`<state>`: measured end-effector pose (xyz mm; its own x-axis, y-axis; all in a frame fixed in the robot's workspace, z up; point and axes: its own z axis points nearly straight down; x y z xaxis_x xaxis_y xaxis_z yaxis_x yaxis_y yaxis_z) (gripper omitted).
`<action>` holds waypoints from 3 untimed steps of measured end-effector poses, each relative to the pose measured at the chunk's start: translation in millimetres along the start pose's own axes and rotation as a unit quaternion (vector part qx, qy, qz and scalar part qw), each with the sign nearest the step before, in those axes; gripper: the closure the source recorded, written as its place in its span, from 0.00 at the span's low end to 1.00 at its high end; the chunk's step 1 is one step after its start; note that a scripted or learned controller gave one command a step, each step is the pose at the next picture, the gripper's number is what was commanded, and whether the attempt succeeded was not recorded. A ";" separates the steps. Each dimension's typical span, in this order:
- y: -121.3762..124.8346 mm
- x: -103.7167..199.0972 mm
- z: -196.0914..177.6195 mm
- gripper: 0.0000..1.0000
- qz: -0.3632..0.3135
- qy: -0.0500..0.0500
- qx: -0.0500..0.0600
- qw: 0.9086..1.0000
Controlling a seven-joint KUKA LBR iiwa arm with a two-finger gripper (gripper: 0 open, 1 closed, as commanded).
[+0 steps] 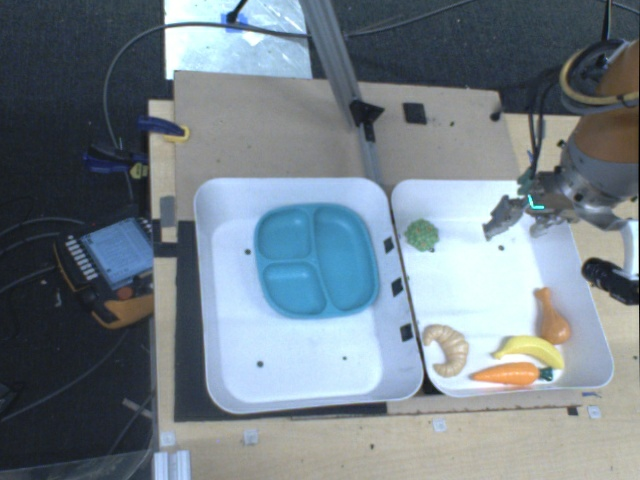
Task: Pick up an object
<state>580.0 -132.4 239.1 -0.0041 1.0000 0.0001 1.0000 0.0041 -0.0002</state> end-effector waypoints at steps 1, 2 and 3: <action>0.5 0.1 -0.9 0.00 0.000 0.000 -0.001 1.000; -3.2 4.0 42.1 0.00 0.001 0.000 0.001 1.000; -0.8 14.3 93.5 0.00 0.000 0.000 0.001 1.000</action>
<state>579.1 -118.1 145.7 -0.0042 1.0000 0.0009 1.0000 0.0042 -0.0029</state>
